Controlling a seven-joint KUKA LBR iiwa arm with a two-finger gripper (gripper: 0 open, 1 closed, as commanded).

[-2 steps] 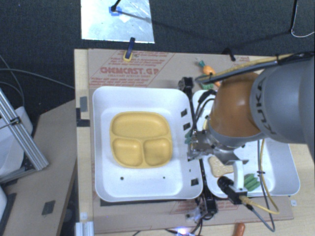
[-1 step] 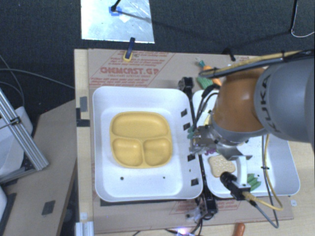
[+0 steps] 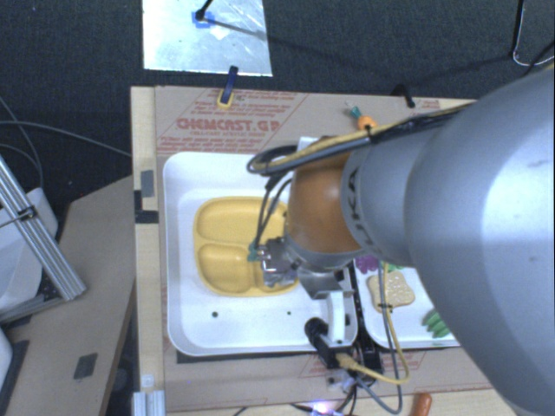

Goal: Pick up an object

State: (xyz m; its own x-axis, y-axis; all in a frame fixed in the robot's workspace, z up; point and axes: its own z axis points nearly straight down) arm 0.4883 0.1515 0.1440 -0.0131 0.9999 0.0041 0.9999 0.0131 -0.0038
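Yellow dish (image 3: 227,254), a two-part shape with a seam across its middle, lay flat in the left bin (image 3: 186,232), toward that bin's middle and a little nearer its far wall. Its right part ran under the arm's wrist. The arm (image 3: 468,224) reached in from the right, grey and very large in the view, its orange band (image 3: 316,206) sitting over the bin's right side. Below the band the metal wrist block (image 3: 279,263) hung over the dish's right edge. The gripper itself was hidden beneath the wrist, so whether it was released, clenched or grasping anything could not be told; nothing could be seen held by it. Black cables (image 3: 269,159) looped from the arm's upper side down to the wrist, and a yellow cable (image 3: 388,336) trailed toward the near edge of the bench.

In the right bin (image 3: 408,341), mostly covered by the arm, a tan biscuit-like piece (image 3: 397,291) lay beside a small purple thing (image 3: 368,265), with a green thing (image 3: 436,323) near the arm's edge. Both bins sat on a brown board (image 3: 230,120) printed with red letters. A shiny sheet (image 3: 206,24) lay on the dark floor beyond the board.
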